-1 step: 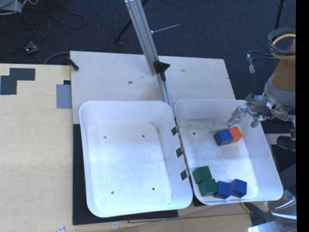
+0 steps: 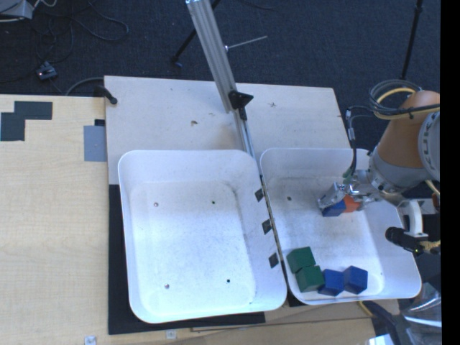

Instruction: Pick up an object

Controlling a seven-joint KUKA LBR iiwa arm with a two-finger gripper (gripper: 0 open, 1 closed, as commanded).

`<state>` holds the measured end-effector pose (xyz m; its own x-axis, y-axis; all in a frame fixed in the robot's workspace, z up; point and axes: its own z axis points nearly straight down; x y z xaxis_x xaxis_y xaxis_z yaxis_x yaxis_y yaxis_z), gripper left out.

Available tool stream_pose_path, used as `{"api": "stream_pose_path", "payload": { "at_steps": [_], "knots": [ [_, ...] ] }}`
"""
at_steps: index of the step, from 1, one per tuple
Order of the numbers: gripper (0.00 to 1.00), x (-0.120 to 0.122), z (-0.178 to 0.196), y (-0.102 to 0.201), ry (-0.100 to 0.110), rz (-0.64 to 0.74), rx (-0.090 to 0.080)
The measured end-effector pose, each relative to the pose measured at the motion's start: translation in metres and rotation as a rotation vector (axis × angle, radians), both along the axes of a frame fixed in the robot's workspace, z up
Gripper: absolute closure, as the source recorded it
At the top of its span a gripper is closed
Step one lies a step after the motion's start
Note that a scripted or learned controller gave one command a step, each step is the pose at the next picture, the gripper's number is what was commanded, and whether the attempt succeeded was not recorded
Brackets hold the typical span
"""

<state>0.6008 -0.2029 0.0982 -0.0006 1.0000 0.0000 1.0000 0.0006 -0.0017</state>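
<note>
My gripper point(image 2: 336, 201) hangs over the right bin point(image 2: 309, 165), near its right wall, at the end of the grey arm point(image 2: 402, 149) with the orange band. A small blue block point(image 2: 331, 209) sits between the metal fingertips, and an orange piece point(image 2: 351, 204) shows right beside it. The fingers look shut on the blue block. At the bin's front lie two green blocks point(image 2: 300, 257) point(image 2: 310, 277) and two blue blocks point(image 2: 333, 282) point(image 2: 356, 279), packed close together.
The left bin point(image 2: 144, 165) stands beside the right one, with black clips point(image 2: 266, 226) along the shared wall. A slanted aluminium bar point(image 2: 214, 52) rises behind the bins. Light wooden bench surface point(image 2: 50, 228) lies to the left.
</note>
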Motion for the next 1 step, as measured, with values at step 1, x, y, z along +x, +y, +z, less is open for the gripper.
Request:
{"api": "stream_pose_path", "payload": {
  "at_steps": [1],
  "knots": [
    [0.0,-0.0052,-0.0018,-0.0048,-0.012,0.0,0.002]
  ]
}}
